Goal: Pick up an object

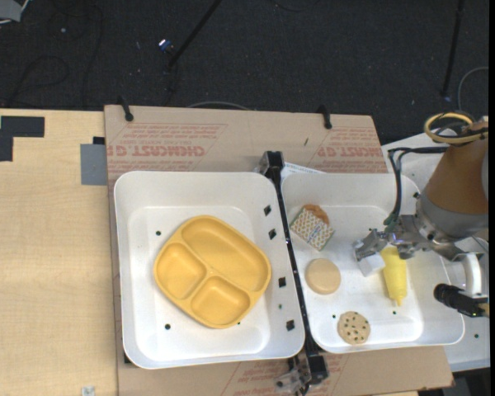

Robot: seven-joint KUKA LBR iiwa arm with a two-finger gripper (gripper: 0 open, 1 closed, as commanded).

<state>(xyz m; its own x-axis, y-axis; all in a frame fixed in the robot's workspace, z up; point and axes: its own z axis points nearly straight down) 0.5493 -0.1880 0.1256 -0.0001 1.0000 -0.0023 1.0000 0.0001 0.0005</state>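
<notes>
My gripper [382, 247] hangs low over the right side of the right bin [412, 330], reaching in from the right. Directly below it lies a yellow, banana-like object [395, 279], its upper end touching or tucked under the gripper. To the left of that sit a round beige bun [322, 276], a chocolate-chip cookie [354, 327] near the bin's front, and a patterned orange-and-white packet [312, 227] toward the back.
The left bin [140, 221] holds a yellow divided plate [212, 271]. A black divider [284, 254] runs between the two bins. Cardboard [231, 143] lies under and behind them. The arm's orange band [459, 180] rises at the right.
</notes>
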